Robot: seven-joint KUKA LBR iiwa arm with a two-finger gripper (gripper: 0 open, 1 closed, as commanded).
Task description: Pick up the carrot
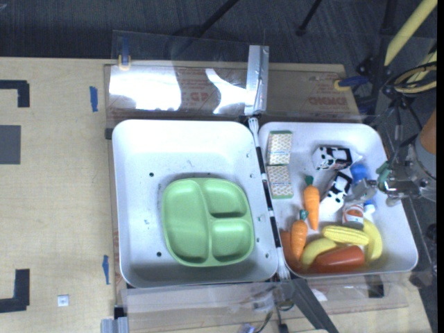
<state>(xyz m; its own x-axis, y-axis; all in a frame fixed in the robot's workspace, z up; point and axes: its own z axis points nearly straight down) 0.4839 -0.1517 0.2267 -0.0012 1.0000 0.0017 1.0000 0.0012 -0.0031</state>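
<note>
1. Hovering at the right rim of the right bin [402,252], the gripper [397,183] sits beside the cluttered toys; whether it is open or closed cannot be told from this slanted overhead view, and nothing is visibly held.
2. Just beside the gripper, toward the bin's middle, lie a blue piece [359,171], a small bottle [354,216] and a black-and-white cow figure [331,159].
3. Farther in, the carrot [311,206] stands roughly upright in the picture, tip toward the front edge, well apart from the gripper. A second orange carrot-like piece [297,238] lies just below it, touching the banana [347,238] and red pepper [340,257].
4. The left bin [139,151] bears a green divided plate [207,220].
5. Step in hand, as judged: approach, before any grasp. The next move calls for travel leftward over the bottle and cow, then a descent onto the carrot's mid-body, avoiding its crowded neighbours.
</note>
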